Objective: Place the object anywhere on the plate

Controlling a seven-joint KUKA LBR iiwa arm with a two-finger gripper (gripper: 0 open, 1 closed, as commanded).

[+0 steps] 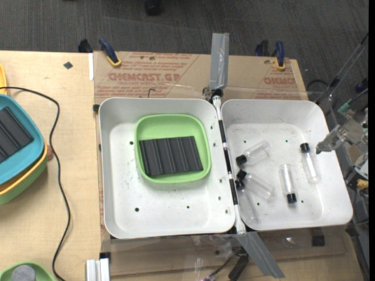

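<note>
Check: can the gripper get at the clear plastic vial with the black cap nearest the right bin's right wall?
Probably yes. The gripper sits at the right white bin's right rim, close beside that clear vial, which lies apart from the other vials with nothing over it.

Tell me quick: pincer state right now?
Pincer: cannot be told; it sits at the right bin's right edge, above the clear tubes, with nothing seen in it.

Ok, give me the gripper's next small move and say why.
Probably move the gripper left and down over the nearest vial in the right bin. It sits at that bin's right edge, nothing shows between its fingers, and the green plate in the left bin bears no vial yet.
</note>
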